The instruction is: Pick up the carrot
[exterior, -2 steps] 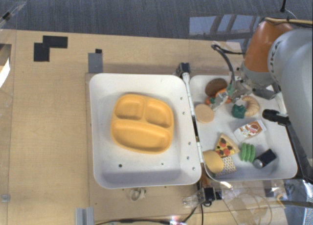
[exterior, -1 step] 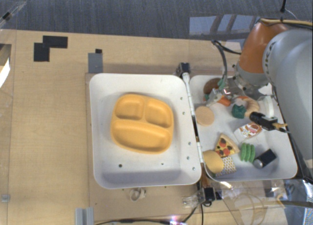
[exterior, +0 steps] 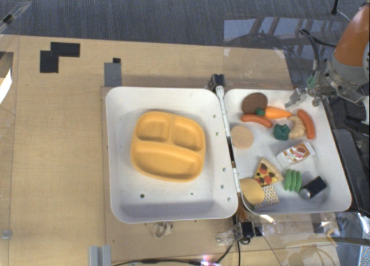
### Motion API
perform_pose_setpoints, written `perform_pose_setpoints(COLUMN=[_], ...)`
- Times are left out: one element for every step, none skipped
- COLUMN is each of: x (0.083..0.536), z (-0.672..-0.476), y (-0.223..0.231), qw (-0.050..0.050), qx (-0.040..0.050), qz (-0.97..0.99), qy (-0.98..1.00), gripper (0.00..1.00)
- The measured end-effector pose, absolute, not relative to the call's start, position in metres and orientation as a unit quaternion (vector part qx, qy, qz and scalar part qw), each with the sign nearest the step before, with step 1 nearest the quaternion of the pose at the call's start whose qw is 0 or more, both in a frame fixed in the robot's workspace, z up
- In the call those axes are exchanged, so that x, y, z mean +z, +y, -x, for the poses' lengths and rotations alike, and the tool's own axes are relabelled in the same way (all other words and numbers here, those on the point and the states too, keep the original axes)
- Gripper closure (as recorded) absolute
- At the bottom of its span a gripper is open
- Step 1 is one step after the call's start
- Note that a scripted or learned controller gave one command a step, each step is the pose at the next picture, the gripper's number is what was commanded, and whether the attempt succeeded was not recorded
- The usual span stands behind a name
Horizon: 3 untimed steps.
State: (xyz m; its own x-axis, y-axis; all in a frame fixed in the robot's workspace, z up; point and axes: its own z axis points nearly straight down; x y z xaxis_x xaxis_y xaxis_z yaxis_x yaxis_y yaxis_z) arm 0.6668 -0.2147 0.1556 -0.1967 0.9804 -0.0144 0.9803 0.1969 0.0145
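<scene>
Carrot (exterior: 276, 112) lying in the right bin (exterior: 335, 161), touching a brown patty (exterior: 254, 102) and a red sausage (exterior: 256, 120). Gripper (exterior: 304, 93) above the far rim; jaw state impossible to tell. Risk: pinching a crowded neighbour instead, or nudging the carrot aside.

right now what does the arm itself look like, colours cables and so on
The arm shows at the view's right edge: a rounded orange band above a pale grey wrist section. Below it sits a cluster of grey metal parts with thin dark cables looping around them. The pincer is small, grey and metallic, with slim fingers. No markings or lettering can be made out.
</scene>
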Motion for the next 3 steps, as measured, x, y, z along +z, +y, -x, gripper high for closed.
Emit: perform_pose_setpoints(x=[0.112, 0.091, 0.086], z=[-0.677, -0.674, -0.625], y=[-0.173, -0.192, -0.174], qw=[0.016, 0.006, 0.002], qx=[0.0053, 0.0047, 0.0012], qz=[-0.621, -0.751, -0.789], qy=[0.784, 0.660, 0.615], gripper=[0.00, 0.00, 0.00])
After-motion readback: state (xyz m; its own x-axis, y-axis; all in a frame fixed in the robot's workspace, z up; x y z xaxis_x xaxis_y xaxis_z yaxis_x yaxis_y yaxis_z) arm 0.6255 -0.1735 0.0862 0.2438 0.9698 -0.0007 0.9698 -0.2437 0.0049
